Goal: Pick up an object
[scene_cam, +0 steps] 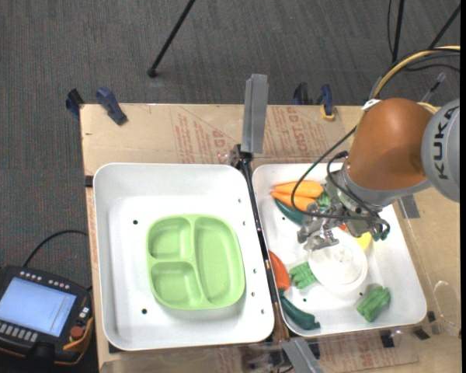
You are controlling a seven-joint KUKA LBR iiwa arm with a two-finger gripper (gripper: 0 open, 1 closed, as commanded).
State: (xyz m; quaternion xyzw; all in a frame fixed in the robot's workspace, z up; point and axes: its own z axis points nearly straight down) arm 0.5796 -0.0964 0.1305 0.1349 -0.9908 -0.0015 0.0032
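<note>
- Fingers of the gripper (320,235) hang over the right bin, just above a white bowl; the metal parts blur together, so whether they are spread or pressed together cannot be told, and nothing is seen pinched between them.
- At the lower left of the frame, a handheld control pendant (37,311) with a pale blue screen lies on dark grey carpet (62,37), its cable curling up the left edge.
- Left bin (113,200): shallow, white, smooth plastic with rounded corners. In it lies a light green divided plate (194,263), glossy, with three compartments.
- Both bins sit on a cardboard-covered bench (171,130) printed with red markings, held by blue clamps along the far edge.
- A grey upright bar (255,119) stands at the seam between the bins.
- Right bin (415,282): the objects for picking are here. An orange carrot-like piece (295,190) lies near the upper left, beside a dark green curved piece (289,210).
- A small green ridged piece (301,275) touches the bowl's left side; an orange piece (279,270) and another dark green curved piece (297,311) lie along the bin's left wall.
- The white bowl (343,269) is round and smooth; a bit of yellow (363,242) peeks past its upper right.
- A bumpy green piece (373,302) lies at the lower right.
- The arm's rounded orange band (392,150) looms at the right of the frame.
</note>
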